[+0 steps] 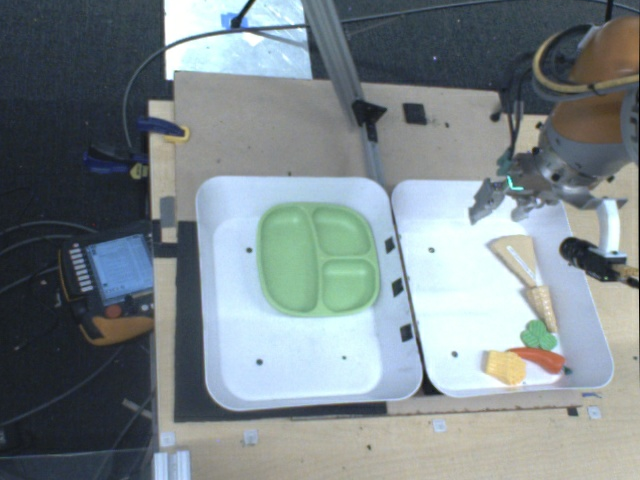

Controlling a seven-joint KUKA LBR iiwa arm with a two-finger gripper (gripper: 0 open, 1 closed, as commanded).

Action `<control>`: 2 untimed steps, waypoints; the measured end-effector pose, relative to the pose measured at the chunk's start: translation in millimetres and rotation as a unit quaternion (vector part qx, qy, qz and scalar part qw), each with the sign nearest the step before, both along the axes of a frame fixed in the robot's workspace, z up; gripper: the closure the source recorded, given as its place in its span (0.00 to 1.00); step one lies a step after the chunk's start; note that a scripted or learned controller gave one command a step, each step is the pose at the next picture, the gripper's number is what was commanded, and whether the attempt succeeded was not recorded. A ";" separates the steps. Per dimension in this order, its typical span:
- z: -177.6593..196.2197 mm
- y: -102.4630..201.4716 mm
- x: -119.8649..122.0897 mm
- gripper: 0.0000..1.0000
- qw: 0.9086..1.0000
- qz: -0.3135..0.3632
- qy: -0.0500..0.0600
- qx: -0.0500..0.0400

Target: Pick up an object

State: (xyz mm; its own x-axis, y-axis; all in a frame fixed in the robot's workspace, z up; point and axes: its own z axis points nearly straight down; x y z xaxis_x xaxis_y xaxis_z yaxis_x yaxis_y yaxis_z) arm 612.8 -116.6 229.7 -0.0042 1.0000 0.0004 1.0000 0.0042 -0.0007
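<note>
In the right bin (440, 298), several toy foods lie along the right side. A beige wedge (514, 255) is the farthest back, with a tan cone (541, 304) just in front of it. Toward the front corner sit a green leafy piece (538, 334), a red-orange piece (541, 359) and a yellow block (506, 367). My gripper (505, 205) hangs over the bin's back right part, just behind the wedge. Its fingers are spread open and there is nothing between them.
A green divided plate (318, 258) rests in the left bin (230, 348). A grey pole (335, 48) slants over the bench behind the bins. A blue-screened device (110, 273) and cables lie off the bench to the left.
</note>
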 end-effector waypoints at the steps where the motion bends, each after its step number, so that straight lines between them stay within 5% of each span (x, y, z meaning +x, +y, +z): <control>1: 1.0 0.0 0.6 0.00 1.000 0.000 -0.001 0.000; 2: -41.1 -2.3 3.3 0.00 1.000 -0.001 0.000 0.000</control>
